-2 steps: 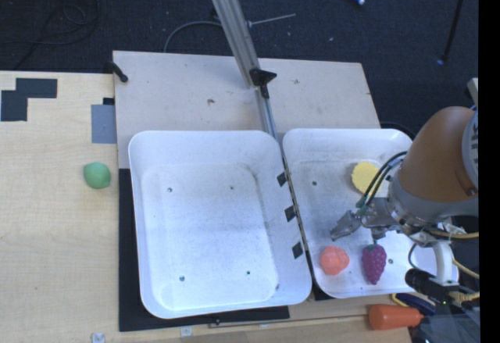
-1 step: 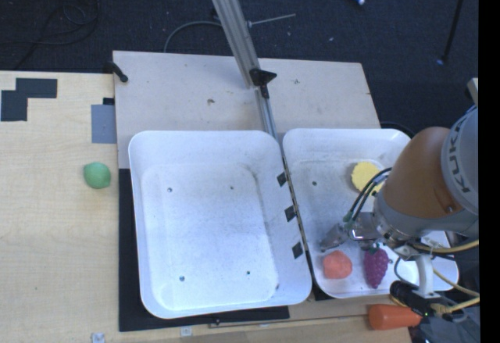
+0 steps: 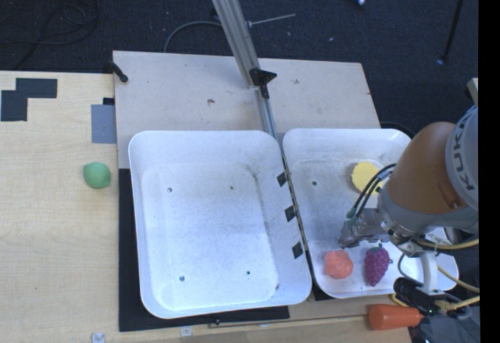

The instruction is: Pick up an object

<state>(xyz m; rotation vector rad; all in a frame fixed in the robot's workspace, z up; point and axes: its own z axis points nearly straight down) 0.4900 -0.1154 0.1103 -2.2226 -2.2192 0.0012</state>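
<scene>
Your arm (image 3: 437, 177) reached in from the right and hung over the right bin (image 3: 328, 148), its orange band covering that bin's right side. The gripper (image 3: 361, 235) sat low over the near part of the bin, just above and between two objects lying there. I could not tell how the jaws stood: the wrist and its cables hid them from your camera, and nothing could be seen held between them.

Three objects lay in the right bin. A red-orange lump (image 3: 337, 264) rested near the front edge, just beside a purple bunch of grapes (image 3: 376, 264) to its right; the two appeared close but apart. A yellow object (image 3: 365, 175) lay farther back, partly covered by the arm, so its shape was uncertain, possibly round.

The left bin (image 3: 148, 148) stood touching the right one along a shared edge, where three small black clips (image 3: 291, 212) were fixed.

Outside the bins, a green ball (image 3: 97, 175) rested on the wooden bench (image 3: 47, 240), well to the left. An orange handle-like item (image 3: 394, 316) lay at the bench's front edge, below the right bin. A grey metal rail (image 3: 238, 29) ran from the floor beyond to the gap between the bins.
</scene>
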